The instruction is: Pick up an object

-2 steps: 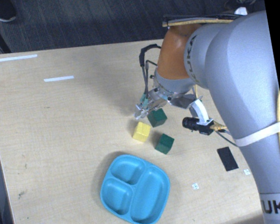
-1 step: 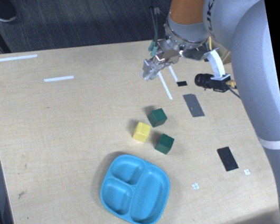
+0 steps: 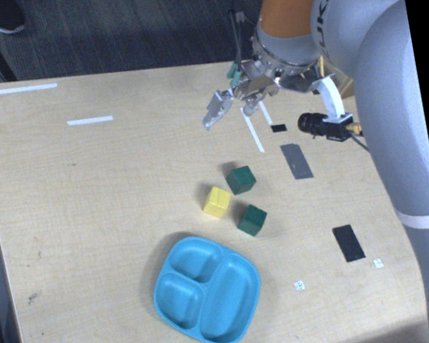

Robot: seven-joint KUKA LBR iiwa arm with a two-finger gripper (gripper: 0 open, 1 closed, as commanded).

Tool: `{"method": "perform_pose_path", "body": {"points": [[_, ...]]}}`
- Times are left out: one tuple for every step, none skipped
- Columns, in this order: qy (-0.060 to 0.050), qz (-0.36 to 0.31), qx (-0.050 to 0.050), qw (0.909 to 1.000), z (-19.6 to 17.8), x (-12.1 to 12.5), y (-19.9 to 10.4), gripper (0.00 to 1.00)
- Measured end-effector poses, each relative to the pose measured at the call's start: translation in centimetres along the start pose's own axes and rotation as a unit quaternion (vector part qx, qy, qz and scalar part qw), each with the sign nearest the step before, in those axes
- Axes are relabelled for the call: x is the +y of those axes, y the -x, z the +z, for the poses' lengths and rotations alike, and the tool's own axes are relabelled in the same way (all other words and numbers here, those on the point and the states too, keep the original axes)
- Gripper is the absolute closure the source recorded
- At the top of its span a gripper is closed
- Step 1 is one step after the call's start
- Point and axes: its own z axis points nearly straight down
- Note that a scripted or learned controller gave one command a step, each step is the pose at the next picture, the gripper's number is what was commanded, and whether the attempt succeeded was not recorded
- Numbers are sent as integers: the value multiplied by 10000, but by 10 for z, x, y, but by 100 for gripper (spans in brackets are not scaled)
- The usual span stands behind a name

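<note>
The tool (image 3: 229,106) hangs spread and empty toward the worktop's (image 3: 85,230) far edge, so dropping straight down would likely miss the blocks (image 3: 240,179) clustered mid-worktop.

Hand (image 3: 231,114) hovers above yellow block (image 3: 216,201), green blocks (image 3: 240,179).

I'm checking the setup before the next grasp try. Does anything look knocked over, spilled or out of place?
Nothing stands out. The yellow block and two green blocks sit loose above the blue tray; the gripper hangs above them.
</note>
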Motion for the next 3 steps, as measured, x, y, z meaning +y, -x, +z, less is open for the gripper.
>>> {"method": "perform_pose_path", "body": {"points": [[-17,-839,9,9965,178,-48,-2,0],[-13,-666,6,9978,178,-90,2,0],[-25,-687,8,9976,168,-90,2,100]]}}
